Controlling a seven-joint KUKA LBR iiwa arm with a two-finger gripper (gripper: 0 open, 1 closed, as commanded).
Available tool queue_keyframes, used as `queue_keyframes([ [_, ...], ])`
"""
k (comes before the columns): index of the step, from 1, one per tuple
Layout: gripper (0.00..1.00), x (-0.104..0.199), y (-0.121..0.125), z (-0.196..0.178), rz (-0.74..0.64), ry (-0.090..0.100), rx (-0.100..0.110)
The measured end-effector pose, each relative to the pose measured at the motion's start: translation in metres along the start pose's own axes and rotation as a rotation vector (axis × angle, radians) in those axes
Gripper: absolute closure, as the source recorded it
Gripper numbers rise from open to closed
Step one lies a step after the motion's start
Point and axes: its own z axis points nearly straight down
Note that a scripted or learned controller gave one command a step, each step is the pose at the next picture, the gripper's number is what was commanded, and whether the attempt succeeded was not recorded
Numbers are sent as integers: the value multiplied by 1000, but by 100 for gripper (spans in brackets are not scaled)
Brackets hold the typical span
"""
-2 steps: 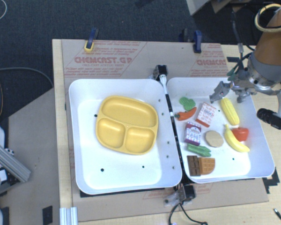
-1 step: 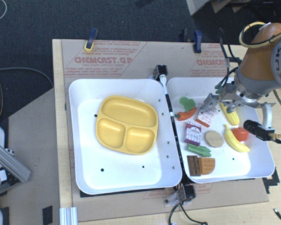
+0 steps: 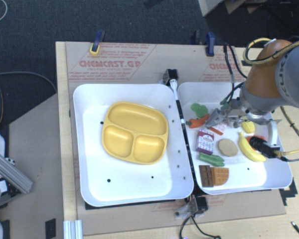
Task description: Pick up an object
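Gripper (image 3: 220, 117) low in right bin (image 3: 269, 180), beside carrot (image 3: 199, 120), banana (image 3: 251, 150) near

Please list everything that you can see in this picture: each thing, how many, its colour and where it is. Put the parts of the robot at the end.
bins: two, white, side by side on the bench.
plate: one, yellow, three compartments, in the left bin.
banana: one, yellow, right bin, right side.
carrot: one, orange, right bin, upper left.
leafy vegetable: one, green, above the carrot.
small box: one, purple and white, right bin, middle.
round bun: one, tan, right of the box.
pod: one, green, below the box.
waffle: one, brown and tan, lower edge of right bin.
clamps: two, yellow and blue, top of the bench.
arm: one, grey with orange band, over the right bin.
claw: one, grey, beside the carrot.
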Motion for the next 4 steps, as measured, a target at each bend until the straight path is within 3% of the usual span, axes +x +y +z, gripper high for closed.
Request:
queue_keyframes([
  [1,100,-1,2,-15,1,-3,-9],
  [3,100,-5,2,-124,-1,-5,-16],
  [4,100,-5,3,-135,-1,-4,-12],
])
